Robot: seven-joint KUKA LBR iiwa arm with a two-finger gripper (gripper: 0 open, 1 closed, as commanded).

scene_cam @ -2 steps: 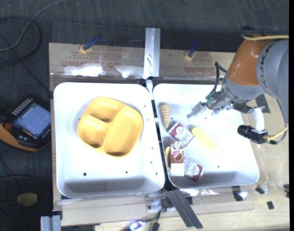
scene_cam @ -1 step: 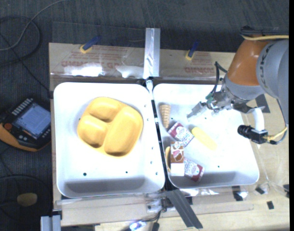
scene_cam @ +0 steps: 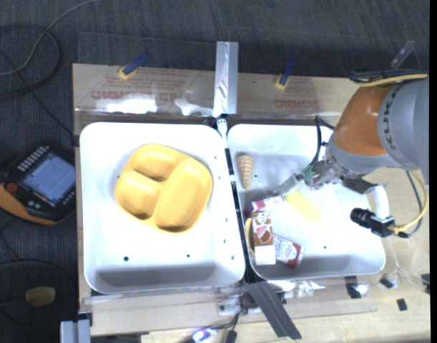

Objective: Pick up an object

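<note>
From my remote console: the surface (scene_cam: 89,84) carries two white bins, the left bin (scene_cam: 104,256) holding a large yellow bun-shaped cushion (scene_cam: 163,186), which looks soft, light and too broad for a pinch. The grey arm (scene_cam: 390,131) with its orange band reaches in over the right bin (scene_cam: 347,252), its hand (scene_cam: 315,175) low above the bin's upper middle; I cannot tell how its grip is set. Just below and left of the hand lies a pale yellow block (scene_cam: 304,206), flat and probably light and stiff, best taken across its narrow sides. Further left sit a small red-and-white carton (scene_cam: 262,231), a red packet (scene_cam: 287,251) that may crumple, and a ridged cone (scene_cam: 245,170) against the bin's left wall.
</note>
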